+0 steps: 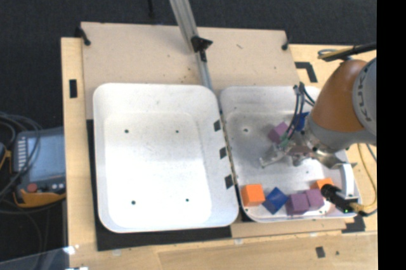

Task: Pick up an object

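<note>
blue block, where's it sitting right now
In the camera view the blue block lies in the right bin, near its front edge, between the orange block on its left and the purple block on its right.

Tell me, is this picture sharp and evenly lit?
Camera view: soft all over, the gripper and purple block beside it blurry; the left bin is washed out nearly pure white; faint shadow lies under the arm in the right bin.

I can make out part of dark lettering on the arm [355, 97], above its orange band. It is cut off, so I cannot read it.
</note>
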### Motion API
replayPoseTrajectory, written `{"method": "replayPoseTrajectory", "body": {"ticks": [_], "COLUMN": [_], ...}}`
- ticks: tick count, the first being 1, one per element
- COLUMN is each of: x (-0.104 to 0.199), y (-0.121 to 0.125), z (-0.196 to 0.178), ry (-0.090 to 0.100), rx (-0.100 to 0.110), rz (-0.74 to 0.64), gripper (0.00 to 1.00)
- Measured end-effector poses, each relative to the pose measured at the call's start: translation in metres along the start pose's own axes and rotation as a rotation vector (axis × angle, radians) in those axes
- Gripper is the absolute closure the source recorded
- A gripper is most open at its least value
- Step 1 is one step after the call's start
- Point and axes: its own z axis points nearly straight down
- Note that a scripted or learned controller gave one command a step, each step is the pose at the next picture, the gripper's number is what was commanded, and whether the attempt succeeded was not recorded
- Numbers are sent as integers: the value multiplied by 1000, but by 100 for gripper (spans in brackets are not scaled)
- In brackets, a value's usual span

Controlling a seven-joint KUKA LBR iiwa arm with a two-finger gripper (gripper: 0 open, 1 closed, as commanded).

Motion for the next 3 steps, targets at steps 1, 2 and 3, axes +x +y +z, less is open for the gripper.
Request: {"method": "replayPoseTrajectory", "body": {"ticks": [1, 2, 3], "x": [0, 0, -8], "y": [3, 12, 13], "z": [-14, -76, -121], "ry": [0, -2, -1], "rx": [-11, -14, -12], "rz": [8, -5, -5], "gripper": [100, 100, 100]}}
